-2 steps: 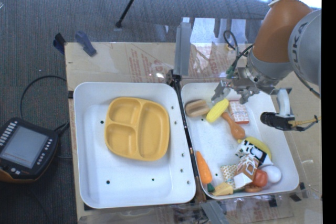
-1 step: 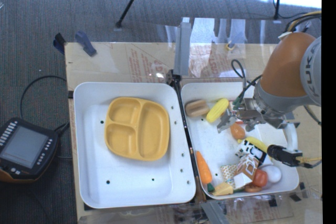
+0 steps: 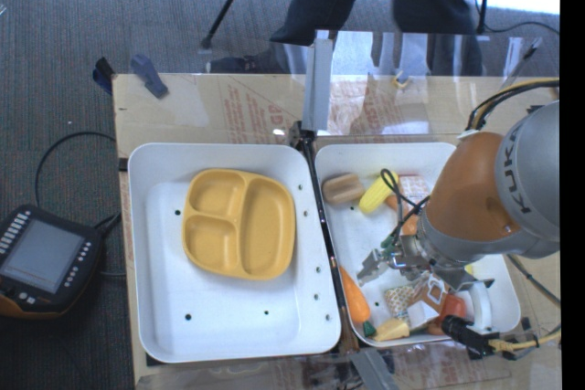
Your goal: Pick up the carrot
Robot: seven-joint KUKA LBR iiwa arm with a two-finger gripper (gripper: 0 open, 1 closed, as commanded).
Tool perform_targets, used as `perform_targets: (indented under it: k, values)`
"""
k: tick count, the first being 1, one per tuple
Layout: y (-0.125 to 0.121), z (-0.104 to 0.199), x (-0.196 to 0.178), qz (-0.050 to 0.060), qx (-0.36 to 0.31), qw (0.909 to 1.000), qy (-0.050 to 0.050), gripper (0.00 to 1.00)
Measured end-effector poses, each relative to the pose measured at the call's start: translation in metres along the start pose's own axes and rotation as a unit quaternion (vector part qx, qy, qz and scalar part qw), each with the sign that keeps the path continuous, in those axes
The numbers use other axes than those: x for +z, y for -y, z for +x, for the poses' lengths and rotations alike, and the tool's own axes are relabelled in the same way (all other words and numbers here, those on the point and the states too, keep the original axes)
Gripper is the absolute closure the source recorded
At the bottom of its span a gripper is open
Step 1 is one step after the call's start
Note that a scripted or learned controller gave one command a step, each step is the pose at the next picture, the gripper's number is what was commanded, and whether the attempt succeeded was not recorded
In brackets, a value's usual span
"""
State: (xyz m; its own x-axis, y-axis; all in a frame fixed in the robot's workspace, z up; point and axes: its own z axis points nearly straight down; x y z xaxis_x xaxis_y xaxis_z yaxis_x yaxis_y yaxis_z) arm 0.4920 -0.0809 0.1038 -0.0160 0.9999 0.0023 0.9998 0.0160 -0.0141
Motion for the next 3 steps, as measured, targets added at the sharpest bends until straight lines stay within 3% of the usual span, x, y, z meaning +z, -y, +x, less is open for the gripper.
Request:
perform_targets:
  k: [1, 2, 3]
  values:
    - [-0.069, -0.089, -0.053, -0.008, -0.025, 0.9997, 0.002, 0.00]
    - [-0.091, -0.118, 0.018, -0.003, -0.130, 0.9915, 0.000, 0.00]
    - [-0.091, -0.120, 0.008, -0.004, -0.128, 0.9918, 0.000, 1.00]
